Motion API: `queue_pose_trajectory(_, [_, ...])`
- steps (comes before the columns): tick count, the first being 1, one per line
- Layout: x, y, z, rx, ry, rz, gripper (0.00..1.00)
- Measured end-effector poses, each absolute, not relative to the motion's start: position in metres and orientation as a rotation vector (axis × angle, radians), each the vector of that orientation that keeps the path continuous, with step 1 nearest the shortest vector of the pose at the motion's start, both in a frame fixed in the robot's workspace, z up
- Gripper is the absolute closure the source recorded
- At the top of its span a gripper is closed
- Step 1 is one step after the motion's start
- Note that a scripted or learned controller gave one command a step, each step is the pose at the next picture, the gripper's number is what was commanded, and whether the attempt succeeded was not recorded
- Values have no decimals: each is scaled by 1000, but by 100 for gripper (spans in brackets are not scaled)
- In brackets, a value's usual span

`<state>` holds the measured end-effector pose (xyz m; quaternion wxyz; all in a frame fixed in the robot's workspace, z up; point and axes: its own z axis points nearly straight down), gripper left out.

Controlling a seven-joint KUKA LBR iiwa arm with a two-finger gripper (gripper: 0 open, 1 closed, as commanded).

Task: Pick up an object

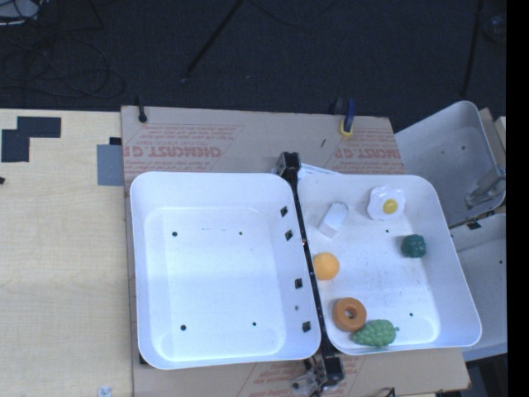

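Two white bins are set side by side on a cardboard sheet [207, 143] over the bench [58, 255]. They are joined along a black strip [302, 255] carrying small clips.

Left bin [145, 222]: flat floor with a few small dark dots, walls low all round, so plenty of free room.

Right bin [450, 292]: six loose items, all apart from each other except two.
- White block [333, 219], tilted, near the strip at the far end.
- Fried-egg toy [386, 203], white with a yellow centre, close to the far wall.
- Dark green lump [413, 246], alone towards the right wall.
- Orange ball [326, 265], just beside the strip.
- Brown ring doughnut [350, 313], hole visible, lying flat.
- Green grape bunch [374, 333], against the near wall, touching or nearly touching the doughnut.

The middle of the right bin floor is open between the ball and the green lump.

A clamp [348, 118] is fixed on the far edge of the cardboard. A white panel [450, 143] stands tilted beyond the right bin.

The state of the jaws cannot be told.
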<state>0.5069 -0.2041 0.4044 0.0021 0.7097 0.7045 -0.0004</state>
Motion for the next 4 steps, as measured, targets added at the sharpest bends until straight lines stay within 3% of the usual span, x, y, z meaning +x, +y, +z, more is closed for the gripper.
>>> queue_pose_trajectory(1, [475,-214,492,2218,2215,3,0])
queue_pose_trajectory(2, [476,-214,541,2217,2220,2,0])
queue_pose_trajectory(3, [477,-213,547,2216,2229,-4,100])
queue_pose_trajectory(4, [477,-213,431,2231,2229,-10,100])
